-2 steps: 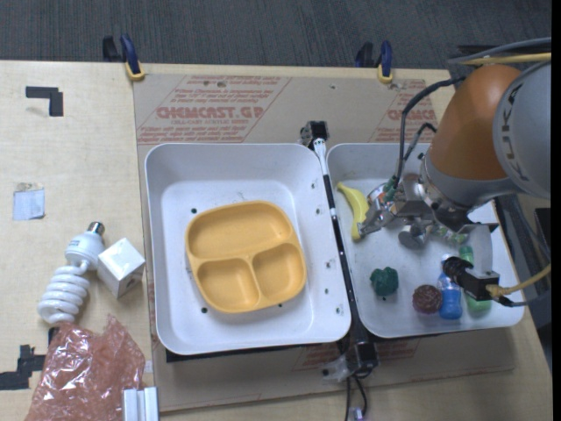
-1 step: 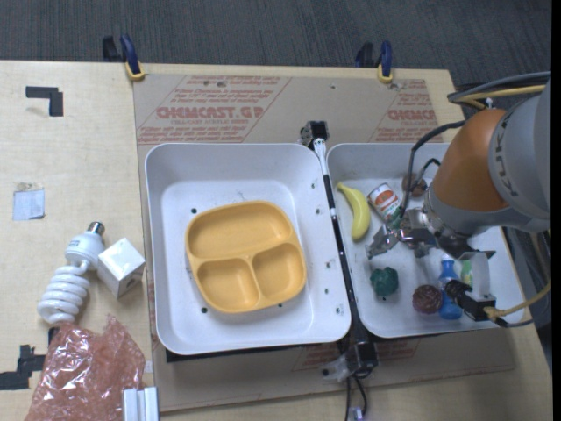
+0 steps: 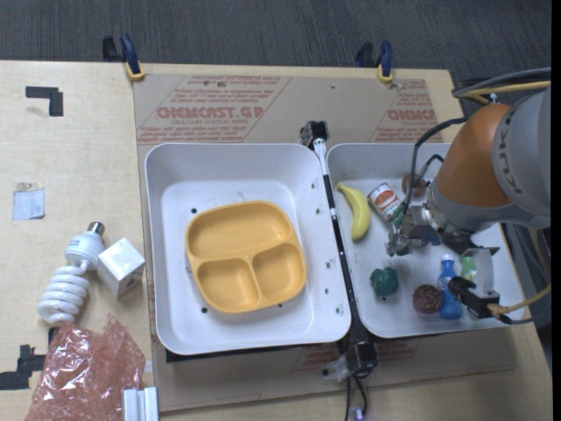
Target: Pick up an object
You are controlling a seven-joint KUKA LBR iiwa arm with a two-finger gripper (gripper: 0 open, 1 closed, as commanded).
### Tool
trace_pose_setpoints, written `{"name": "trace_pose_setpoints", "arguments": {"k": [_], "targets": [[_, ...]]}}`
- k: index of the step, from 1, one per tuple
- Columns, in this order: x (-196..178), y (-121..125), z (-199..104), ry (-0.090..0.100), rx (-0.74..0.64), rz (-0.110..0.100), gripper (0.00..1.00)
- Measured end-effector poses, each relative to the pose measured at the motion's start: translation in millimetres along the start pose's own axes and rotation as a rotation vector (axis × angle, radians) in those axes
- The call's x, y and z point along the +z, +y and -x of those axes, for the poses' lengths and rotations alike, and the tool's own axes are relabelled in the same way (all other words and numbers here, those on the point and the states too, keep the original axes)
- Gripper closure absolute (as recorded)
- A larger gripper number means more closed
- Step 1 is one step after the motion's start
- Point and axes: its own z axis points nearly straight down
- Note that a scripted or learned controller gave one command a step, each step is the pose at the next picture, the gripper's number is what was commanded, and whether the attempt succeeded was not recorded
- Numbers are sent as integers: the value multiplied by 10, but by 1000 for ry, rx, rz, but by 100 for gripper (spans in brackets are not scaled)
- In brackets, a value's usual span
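1. The surface (image 3: 79, 86) carries a brown board with two shallow white bins side by side: the left bin (image 3: 166, 235) and the right bin (image 3: 368, 318).
2. The arm (image 3: 491, 165) reaches in from the right and hangs over the right bin, covering much of its far side.
3. A yellow divided tray (image 3: 245, 257) lies in the left bin, well apart from the arm.
4. The end effector (image 3: 405, 235) is low over the middle of the right bin. I cannot tell how far open it is, and nothing can be made out in its grip.
5. The candidates for picking all lie in the right bin: a banana (image 3: 355, 210) near the dividing wall, a small can (image 3: 384, 200) just beside it, a blue bottle (image 3: 449, 288) partly under the arm, a dark green object (image 3: 383, 281) and a brown ball (image 3: 427, 299) towards the near edge.
6. Judged step: the approach, with no grasp made yet. The next move calls for settling squarely over one item, most likely the can or the green object nearby, before closing and lifting.
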Motion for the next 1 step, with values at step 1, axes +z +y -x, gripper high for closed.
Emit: {"name": "trace_pose_setpoints", "arguments": {"k": [1], "targets": [[-831, 364, -584, -1, -4, 0, 100]]}}
